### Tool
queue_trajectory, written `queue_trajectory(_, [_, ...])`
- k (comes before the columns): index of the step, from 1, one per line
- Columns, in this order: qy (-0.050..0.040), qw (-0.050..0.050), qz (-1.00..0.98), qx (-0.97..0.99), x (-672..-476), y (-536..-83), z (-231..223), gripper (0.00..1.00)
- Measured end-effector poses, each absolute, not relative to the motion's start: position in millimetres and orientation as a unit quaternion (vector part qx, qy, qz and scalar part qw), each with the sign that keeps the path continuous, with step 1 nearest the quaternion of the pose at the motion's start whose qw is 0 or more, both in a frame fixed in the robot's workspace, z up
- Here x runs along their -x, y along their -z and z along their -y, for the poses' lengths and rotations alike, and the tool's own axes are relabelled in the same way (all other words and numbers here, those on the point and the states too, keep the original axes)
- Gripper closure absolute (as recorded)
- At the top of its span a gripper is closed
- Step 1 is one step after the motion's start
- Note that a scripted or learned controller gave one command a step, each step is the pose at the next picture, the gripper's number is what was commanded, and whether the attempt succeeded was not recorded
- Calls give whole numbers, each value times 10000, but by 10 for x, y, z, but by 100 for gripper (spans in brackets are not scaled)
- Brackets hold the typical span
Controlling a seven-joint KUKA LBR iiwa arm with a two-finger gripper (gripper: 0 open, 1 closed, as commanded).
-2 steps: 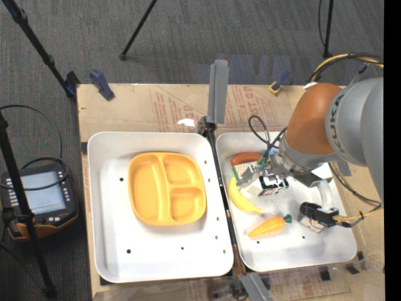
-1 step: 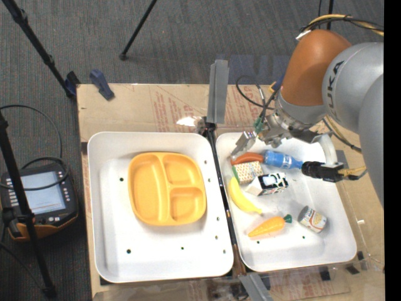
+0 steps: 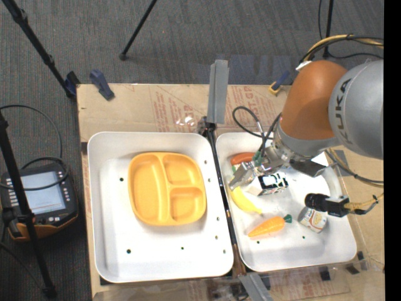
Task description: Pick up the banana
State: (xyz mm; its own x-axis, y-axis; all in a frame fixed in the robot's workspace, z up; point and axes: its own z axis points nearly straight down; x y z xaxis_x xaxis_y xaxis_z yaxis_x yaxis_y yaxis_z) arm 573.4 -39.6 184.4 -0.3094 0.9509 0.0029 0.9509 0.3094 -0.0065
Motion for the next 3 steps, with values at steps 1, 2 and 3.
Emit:
queue_trajectory(1, [-16,29,8199,5724,-5471,-1847,262,0])
queue_trajectory(2, [-32,55,8188,5740,-5473,-1912,269,100])
queue_trajectory(3, [-32,55,8184,5746,-5473,-1912,269,0])
